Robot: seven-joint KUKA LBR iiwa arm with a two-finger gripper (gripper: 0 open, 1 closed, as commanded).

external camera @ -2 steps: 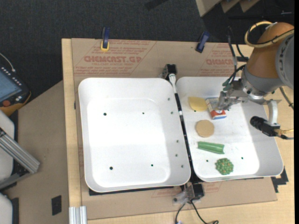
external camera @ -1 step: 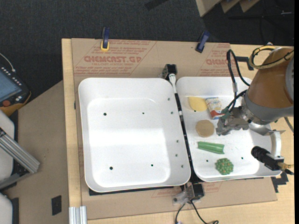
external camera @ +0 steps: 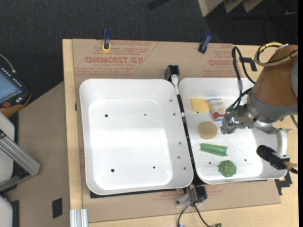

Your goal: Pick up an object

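Whether the claw [external camera: 229, 125] is spread or closed I cannot tell; crowded by the round cookie [external camera: 207, 130] at its nine o'clock and the red-and-white packet [external camera: 217, 108] at eleven, it risks nudging both and gripping neither.

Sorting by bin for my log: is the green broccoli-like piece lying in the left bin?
No, the green broccoli-like piece lies in the right bin, near its front edge, just below the long green object.

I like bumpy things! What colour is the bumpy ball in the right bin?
Green: the bumpy ball, camera view.
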